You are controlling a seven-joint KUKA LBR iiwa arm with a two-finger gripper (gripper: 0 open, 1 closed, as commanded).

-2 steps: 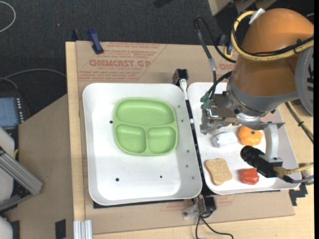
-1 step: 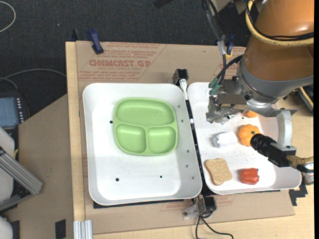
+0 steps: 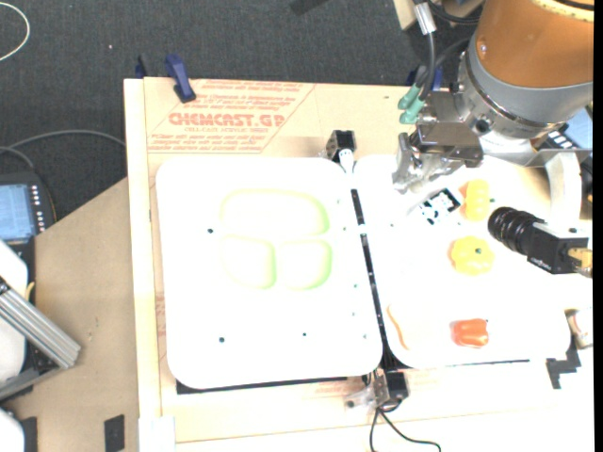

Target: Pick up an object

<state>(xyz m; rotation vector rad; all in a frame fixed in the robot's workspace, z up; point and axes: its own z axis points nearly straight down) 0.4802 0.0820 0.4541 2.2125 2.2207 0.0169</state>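
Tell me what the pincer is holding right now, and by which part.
Nothing shows between the fingers of the pincer; it hangs over the right bin, near its far left corner.

Wooden bench [image 3: 141, 281] under the bins, blue clamp [image 3: 179, 76] at its far left corner, red-lettered board [image 3: 231, 116] behind, dark carpet [image 3: 188, 17], cable [image 3: 405, 436] at near edge.

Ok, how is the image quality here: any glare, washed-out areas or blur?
Camera view: both white bins are overexposed, so the pale green tray in the left bin looks faint; the yellow object and the orange one stay readable; the end effector looks slightly soft against the bright background.
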